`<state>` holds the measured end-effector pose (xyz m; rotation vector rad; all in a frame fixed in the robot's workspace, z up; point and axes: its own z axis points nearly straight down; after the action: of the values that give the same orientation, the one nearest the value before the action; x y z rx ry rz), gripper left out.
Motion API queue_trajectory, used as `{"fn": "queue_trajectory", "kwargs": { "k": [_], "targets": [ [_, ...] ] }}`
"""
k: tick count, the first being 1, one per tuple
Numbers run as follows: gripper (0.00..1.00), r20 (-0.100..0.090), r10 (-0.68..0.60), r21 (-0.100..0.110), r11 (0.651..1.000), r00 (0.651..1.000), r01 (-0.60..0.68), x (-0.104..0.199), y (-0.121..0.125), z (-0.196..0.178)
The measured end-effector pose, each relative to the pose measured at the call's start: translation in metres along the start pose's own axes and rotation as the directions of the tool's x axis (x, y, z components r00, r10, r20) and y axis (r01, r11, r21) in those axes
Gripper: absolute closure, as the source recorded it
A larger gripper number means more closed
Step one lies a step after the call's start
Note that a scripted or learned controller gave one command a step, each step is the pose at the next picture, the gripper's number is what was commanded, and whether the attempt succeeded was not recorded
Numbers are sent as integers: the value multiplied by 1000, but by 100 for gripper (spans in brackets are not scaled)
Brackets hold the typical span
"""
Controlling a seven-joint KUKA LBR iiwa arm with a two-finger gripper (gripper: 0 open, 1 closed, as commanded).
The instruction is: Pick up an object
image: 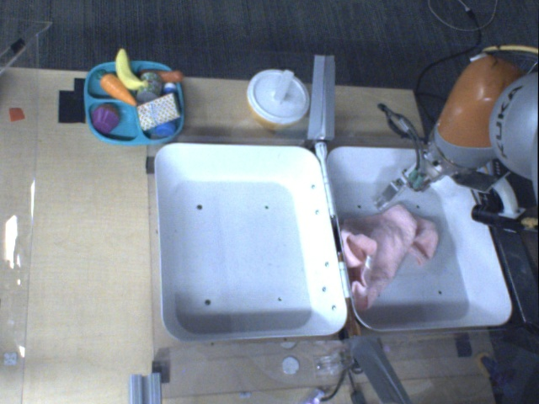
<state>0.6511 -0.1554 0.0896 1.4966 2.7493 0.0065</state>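
Looks like the approach step, nothing picked yet. Gripper point(396, 190) hanging over the back part of the right bin point(480, 310), just above and beside the pink cloth point(392, 244), not touching it from this angle. Fingers too small and blurry to call open or shut, and nothing visibly caught between them. Only 1 real candidate for the task: that crumpled pink cloth, lying against the left wall of the right bin, bunched toward the divider with a lobe spreading to the right. Next move probably calls for dropping lower and shifting a bit toward the front of the bin, aiming at a raised fold rather than the flat edge, since soft fabric tends to slip out of a shallow pinch. Left bin point(244, 242) sitting right alongside, 2 bins sharing the middle rail. Light wooden bench point(76, 251) underneath, with a blue compartment tray point(91, 126) of toy food at the back left (yellow banana point(126, 70), orange carrot point(116, 88) among the bits) and a white lidded cup point(278, 98) behind the bins. Dark carpet beyond the bench, a loose cable on it at the upper right.
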Motion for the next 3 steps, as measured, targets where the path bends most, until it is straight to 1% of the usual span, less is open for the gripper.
{"fn": "queue_trajectory", "kwargs": {
  "k": [1, 2, 3],
  "targets": [
    [0, -3, 144, 2, 990, 990, -144, 31, 31, 2],
    [0, -3, 144, 2, 990, 990, -144, 30, 31, 2],
    [0, 0, 214, 2, 977, 977, -214, 18, -32, 1]
  ]
}}
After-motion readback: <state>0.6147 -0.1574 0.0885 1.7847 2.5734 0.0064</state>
